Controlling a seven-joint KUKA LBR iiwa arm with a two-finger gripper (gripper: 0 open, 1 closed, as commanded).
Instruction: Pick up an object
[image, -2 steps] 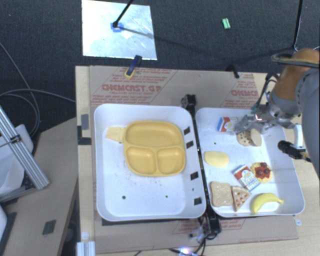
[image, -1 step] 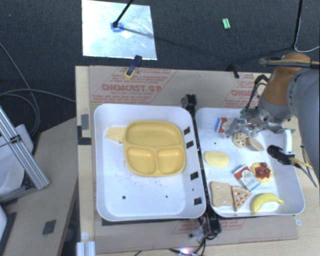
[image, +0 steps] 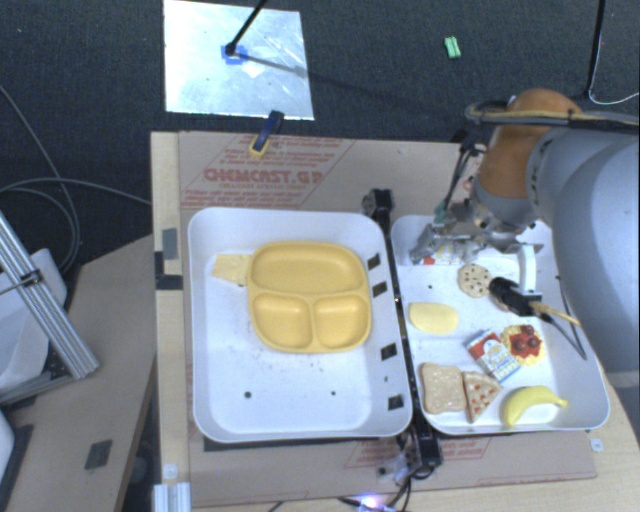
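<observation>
While my pincer (image: 440, 240) hovers at the right bin's (image: 590, 400) far end, I cannot tell its opening. Nearest target: cookie (image: 473, 279). Descend vertically, centred.

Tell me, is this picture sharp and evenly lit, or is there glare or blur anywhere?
Camera view: mostly sharp and evenly lit, shadows soft; the foil sheet at the top glares; the arm at the right looks big and slightly soft, being near the lens; the left bin is bright white but keeps detail.
</observation>
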